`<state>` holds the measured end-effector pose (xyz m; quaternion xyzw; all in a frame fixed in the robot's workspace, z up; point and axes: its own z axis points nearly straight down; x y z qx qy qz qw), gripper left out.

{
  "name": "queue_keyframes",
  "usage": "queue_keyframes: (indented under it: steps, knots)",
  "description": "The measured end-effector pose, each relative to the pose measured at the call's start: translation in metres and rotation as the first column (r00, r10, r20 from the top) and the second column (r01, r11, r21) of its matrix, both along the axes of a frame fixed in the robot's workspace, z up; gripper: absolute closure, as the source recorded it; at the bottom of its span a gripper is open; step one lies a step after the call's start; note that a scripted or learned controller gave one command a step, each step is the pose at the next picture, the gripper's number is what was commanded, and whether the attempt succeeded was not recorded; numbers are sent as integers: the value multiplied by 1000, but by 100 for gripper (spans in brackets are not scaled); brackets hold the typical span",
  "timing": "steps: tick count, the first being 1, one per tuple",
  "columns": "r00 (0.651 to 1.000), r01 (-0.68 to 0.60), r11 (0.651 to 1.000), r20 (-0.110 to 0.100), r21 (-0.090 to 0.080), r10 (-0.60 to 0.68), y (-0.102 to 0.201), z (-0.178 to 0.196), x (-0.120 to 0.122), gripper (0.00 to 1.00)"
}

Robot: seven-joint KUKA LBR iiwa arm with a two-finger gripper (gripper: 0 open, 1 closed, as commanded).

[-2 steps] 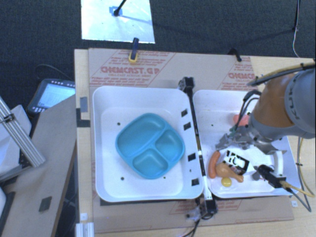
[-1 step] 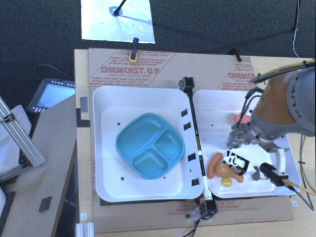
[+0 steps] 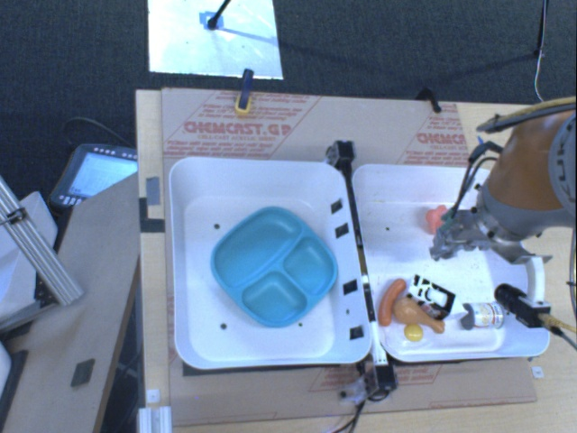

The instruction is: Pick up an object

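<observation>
My gripper (image 3: pixel 447 243) hangs over the middle of the right bin (image 3: pixel 397 188), the arm reaching in from the right. A small pink object (image 3: pixel 435 216) lies just beyond it, towards the bin's far side. Nearer the front lie an orange sausage-shaped piece (image 3: pixel 391 301), a tan piece (image 3: pixel 422 315), a small yellow piece (image 3: pixel 413 333) and a black-and-white object (image 3: pixel 433 293). A small pale bottle (image 3: pixel 484 315) lies on its side at the front right. I see nothing between the gripper and these objects that shows a hold.
The left bin (image 3: pixel 194 242) holds a blue plate with three compartments (image 3: pixel 272 266). A black divider rail (image 3: pixel 352 242) runs between the bins. Cardboard (image 3: pixel 270 124) lies under both bins, with a yellow clip (image 3: pixel 243 106) at its far edge.
</observation>
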<state>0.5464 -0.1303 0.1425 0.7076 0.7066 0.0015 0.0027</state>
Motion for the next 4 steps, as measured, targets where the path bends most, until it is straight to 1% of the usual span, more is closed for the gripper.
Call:
queue_keyframes:
  steps: [2, 3, 4]
  knots:
    - [1000, -6, 1000, 1, 0, 6, 4, 88, 3, 100]
    - [1000, -11, 1000, -3, 4, 11, 63, 86, 12, 100]
    - [1000, -11, 1000, -5, 4, 11, 112, 78, 5, 100]
